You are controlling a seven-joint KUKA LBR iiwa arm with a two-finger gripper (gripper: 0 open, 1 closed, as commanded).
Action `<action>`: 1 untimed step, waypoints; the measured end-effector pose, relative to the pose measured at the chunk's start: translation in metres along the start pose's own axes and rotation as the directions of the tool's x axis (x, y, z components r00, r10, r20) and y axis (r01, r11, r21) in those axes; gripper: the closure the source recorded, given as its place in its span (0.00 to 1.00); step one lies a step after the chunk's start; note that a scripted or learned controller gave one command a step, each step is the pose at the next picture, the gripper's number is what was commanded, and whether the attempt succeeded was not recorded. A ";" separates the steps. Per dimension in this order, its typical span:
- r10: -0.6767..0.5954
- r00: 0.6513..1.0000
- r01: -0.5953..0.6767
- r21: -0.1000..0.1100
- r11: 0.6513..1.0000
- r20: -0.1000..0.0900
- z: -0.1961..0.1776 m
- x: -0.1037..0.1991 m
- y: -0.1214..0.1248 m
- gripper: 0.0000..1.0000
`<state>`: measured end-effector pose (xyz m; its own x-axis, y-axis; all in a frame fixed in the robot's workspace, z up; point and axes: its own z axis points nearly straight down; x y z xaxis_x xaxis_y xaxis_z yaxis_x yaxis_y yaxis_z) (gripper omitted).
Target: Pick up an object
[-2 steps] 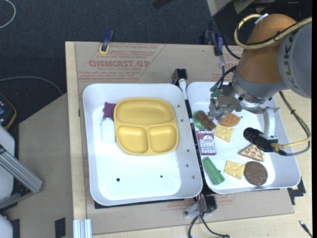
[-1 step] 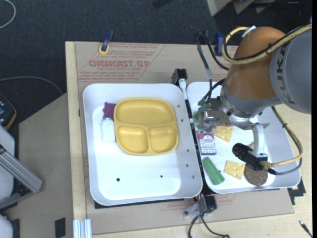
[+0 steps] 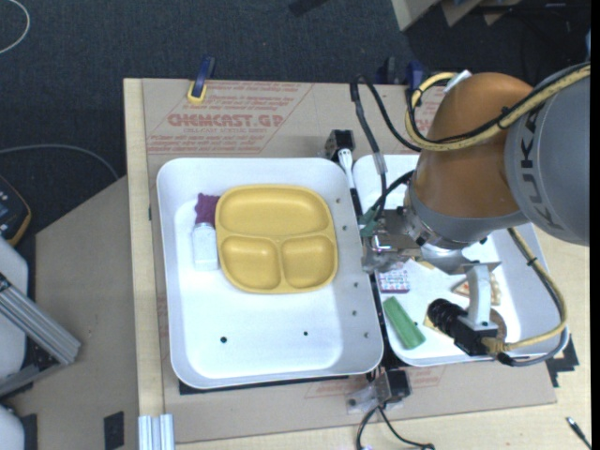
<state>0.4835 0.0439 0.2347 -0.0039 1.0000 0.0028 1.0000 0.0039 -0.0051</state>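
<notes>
The flat green plastic bar (image 3: pixel 403 322) lies slantwise just nearer the camera than the gripper (image 3: pixel 389 251), whose spread I cannot tell.

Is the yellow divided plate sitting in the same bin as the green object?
No, the yellow plate lies in the left bin, while the green object lies in the right bin.

We see a yellow divided plate (image 3: pixel 277 237) lying flat in the left bin (image 3: pixel 272 345), one long compartment above two smaller ones. Just beside its left edge lies a small white bottle with a purple cap (image 3: pixel 203 228). In the right bin (image 3: pixel 534 298) a green block (image 3: pixel 404 322) lies tilted near the front, a small printed packet (image 3: pixel 394 282) just above it.
</notes>
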 end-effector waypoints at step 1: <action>0.005 1.000 -0.005 0.000 1.000 0.002 0.013 -0.009 -0.008 1.00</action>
